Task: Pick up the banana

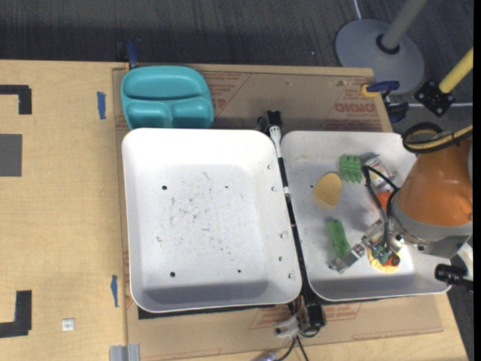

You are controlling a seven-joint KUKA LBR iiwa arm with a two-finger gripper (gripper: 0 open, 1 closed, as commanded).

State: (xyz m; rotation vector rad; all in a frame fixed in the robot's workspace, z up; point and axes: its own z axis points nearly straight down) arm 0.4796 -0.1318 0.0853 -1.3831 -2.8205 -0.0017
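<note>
A teal plastic divided tray (166, 96) lies behind the shallow white left bin (143, 201). In the shallow white right bin (304, 156) lie a round tan piece (328, 189), a bright green ridged block (350, 167) behind it, and a long green strip (337, 236) nearer the front. The grey arm with its orange band (438, 194) reaches down over this bin's right side, and its gripper (359, 253) hangs low by the strip; how far it is open cannot be told. A sliver of yellow, seemingly the banana (387, 265), peeks out under the wrist near the bin's front right.
</note>
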